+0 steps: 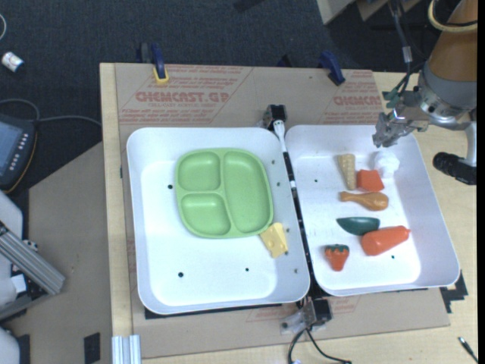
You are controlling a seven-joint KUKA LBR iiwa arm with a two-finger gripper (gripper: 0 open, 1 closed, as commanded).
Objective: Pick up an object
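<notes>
We see a small white object (387, 162) lying in the right bin (436, 226) just below the gripper (388, 135), whose opening we cannot tell.

Two shallow white bins sit side by side on a brown board (227, 89) printed with red lettering. The left bin (151, 264) holds a green divided plate (225, 192). Blue clamps (158, 61) grip the board's far edge. A dark carpet (76, 14) surrounds the bench, and a black device (14, 156) lies at the left
</notes>
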